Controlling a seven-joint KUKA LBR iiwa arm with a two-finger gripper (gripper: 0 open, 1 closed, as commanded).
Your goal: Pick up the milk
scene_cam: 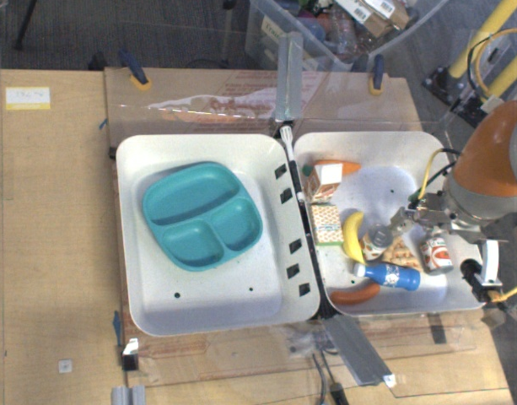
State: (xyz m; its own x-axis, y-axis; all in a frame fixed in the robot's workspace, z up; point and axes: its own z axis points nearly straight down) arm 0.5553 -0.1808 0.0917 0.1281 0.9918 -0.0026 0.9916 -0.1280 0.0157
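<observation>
Blue bottle (393, 277) lies frontmost; behind it, we judge the milk carton (435, 256) light, crushable: pinch its flat sides; tool (403, 220) state we cannot tell

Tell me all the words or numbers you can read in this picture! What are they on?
None can be read.
White label on the bench: faint marks, too blurred.
Small carton by the gripper: red print, too small.
Blue bottle: label blurred.
Patterned box: no legible letters.
Packages in the clear tub: print too small.
</observation>
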